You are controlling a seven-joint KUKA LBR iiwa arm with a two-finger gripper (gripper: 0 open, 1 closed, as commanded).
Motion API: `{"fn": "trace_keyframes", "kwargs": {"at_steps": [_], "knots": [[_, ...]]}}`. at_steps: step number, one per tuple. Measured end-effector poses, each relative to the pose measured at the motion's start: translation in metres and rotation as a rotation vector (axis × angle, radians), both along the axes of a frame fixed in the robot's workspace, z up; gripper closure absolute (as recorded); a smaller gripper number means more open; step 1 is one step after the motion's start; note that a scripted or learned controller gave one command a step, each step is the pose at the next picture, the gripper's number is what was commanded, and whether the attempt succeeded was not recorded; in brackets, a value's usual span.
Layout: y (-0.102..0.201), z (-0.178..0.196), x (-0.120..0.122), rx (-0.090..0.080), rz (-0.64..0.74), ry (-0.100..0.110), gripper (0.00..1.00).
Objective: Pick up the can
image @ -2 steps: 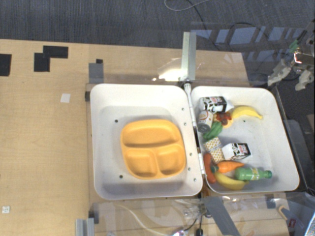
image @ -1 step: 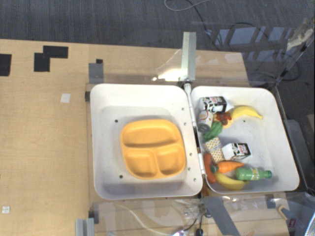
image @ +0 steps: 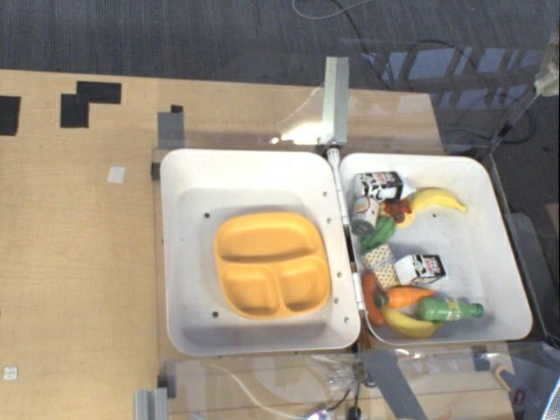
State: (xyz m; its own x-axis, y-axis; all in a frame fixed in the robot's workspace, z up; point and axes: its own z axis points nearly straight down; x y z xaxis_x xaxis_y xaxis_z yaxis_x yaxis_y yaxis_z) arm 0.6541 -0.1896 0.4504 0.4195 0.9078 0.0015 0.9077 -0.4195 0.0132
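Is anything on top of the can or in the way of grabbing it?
Nothing seems to cover the small silvery metal can. But it is crowded: a black-and-white carton sits just behind it, a green pepper in front, and the white bin's wall beside it.

Table point(image: 79, 261): light tan wood-look top. Dark grey ribbed carpet floor point(image: 175, 16) runs along the far side of the table. Black cable point(image: 385, 3) snakes across the floor beyond the table's far right part. Black rectangular markers point(image: 87, 101) on the table's far left corner. Small white square tag point(image: 116, 175) nearer in from those. Grey metal post point(image: 336, 99) rises at the table's far edge, bright glare point(image: 302, 132) at its base.
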Motion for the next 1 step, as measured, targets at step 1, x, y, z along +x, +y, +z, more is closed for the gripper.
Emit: {"fn": "trace_keyframes", "kwargs": {"at_steps": [1], "knots": [[-0.0001,-0.0002,0.0,0.0,0.0,0.0,0.0]]}}
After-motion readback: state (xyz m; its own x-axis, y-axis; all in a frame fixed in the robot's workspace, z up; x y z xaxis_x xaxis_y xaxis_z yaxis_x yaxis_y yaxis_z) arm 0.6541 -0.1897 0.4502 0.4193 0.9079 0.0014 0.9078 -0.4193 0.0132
